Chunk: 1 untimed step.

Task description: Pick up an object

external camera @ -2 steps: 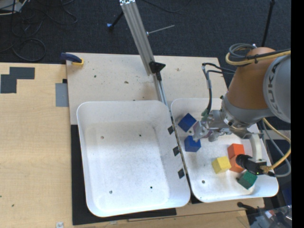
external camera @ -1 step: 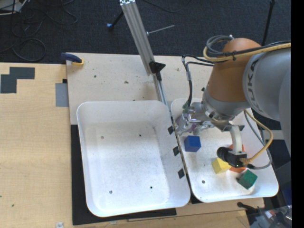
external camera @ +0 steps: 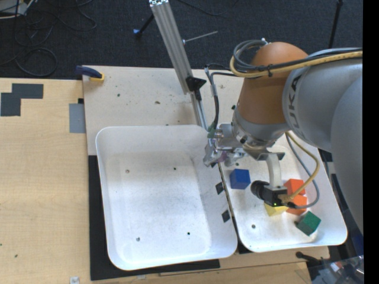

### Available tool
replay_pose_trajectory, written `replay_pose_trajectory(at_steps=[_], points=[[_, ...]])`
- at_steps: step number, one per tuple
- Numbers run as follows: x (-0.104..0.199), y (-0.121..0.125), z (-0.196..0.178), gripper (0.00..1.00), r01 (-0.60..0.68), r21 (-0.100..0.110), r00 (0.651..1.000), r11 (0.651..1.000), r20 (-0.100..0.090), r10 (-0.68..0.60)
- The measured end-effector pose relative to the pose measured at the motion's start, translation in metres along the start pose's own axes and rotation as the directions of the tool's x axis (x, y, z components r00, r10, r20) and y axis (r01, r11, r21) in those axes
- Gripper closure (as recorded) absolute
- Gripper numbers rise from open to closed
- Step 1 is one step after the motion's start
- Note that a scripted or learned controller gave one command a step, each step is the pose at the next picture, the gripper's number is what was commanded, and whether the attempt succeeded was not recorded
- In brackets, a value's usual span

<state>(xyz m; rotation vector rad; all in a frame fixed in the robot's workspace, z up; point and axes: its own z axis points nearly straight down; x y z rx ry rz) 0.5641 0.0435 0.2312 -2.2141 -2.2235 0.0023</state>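
Camera view: the gripper [external camera: 216, 152] hangs over the right bin's [external camera: 331, 238] left rim; whether it grips anything cannot be told. Right of it, in that bin, a blue cube [external camera: 239, 178] sits squarely. Further right, packed close: yellow block [external camera: 273, 209], orange block [external camera: 295, 192], green cube [external camera: 308, 223].

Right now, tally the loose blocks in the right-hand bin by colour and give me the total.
Blue block: 1
Orange block: 1
Yellow block: 1, partly behind a black part of the arm
Green block: 1
Total: 4, all in the right bin
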Motion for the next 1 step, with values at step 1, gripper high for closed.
replay_pose_trajectory(at_steps=[1], points=[[0.0486,0.0043,-0.0073,1.00,0.000,0.000,1.000,1.000,0.000,0.000]])
